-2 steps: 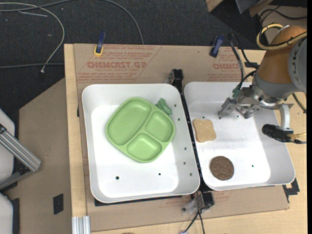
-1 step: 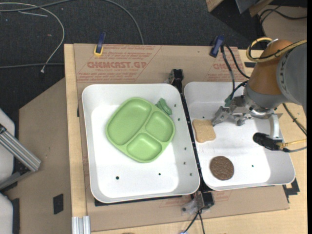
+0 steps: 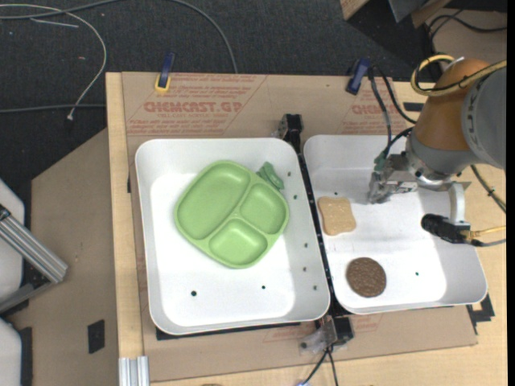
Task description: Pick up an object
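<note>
Where the grey arm with its orange band (image 3: 451, 107) reaches in from the right, its end effector (image 3: 385, 185) hangs low over the rear part of the right shallow white bin (image 3: 463, 276); whether it is open or closed cannot be told, and nothing shows in its grasp. Two white bins sit side by side on the cardboard-covered desk (image 3: 121, 215), touching along a dark centre seam. Left bin (image 3: 157, 240): one light green plastic tray with three compartments (image 3: 232, 213), lying flat and turned at an angle near the middle, plus one small dark green piece (image 3: 272, 175) just beside the tray's upper right corner, close to touching it. Right bin: two loose food-like items. One tan, squarish slice resembling bread (image 3: 336, 215) lies near the bin's left wall, just below and left of the end effector, apart from it. One round brown disc like a burger patty (image 3: 366, 277) lies nearer the front, apart from the slice. Two blue clamps (image 3: 166, 69) hold the desk's back edge, one toward each side.
</note>
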`<state>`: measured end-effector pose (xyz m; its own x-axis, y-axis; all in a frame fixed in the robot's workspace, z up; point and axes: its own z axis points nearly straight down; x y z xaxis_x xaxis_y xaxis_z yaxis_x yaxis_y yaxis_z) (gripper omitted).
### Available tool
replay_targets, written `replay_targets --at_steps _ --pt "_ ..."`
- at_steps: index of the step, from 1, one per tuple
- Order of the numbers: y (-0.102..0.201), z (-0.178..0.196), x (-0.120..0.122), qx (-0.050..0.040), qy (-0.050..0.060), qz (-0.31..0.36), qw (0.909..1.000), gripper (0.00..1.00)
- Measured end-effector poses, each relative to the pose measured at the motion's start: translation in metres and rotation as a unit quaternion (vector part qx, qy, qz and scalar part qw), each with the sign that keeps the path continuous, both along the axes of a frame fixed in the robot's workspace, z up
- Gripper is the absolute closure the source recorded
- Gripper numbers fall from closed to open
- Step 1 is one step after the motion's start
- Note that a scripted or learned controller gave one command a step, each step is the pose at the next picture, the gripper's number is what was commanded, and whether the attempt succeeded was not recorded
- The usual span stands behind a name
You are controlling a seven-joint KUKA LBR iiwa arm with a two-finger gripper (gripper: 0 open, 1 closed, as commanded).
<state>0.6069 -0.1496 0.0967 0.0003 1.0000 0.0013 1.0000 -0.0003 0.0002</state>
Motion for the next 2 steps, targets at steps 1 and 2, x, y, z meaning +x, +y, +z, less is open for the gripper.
replay_targets --at_steps 1,2 --pt "-0.005 0.064 -0.001 -0.0016 -0.004 0.0 1.0 1.0" --pt "-0.004 0.108 0.001 -0.0014 -0.003 0.001 1.0 1.0"
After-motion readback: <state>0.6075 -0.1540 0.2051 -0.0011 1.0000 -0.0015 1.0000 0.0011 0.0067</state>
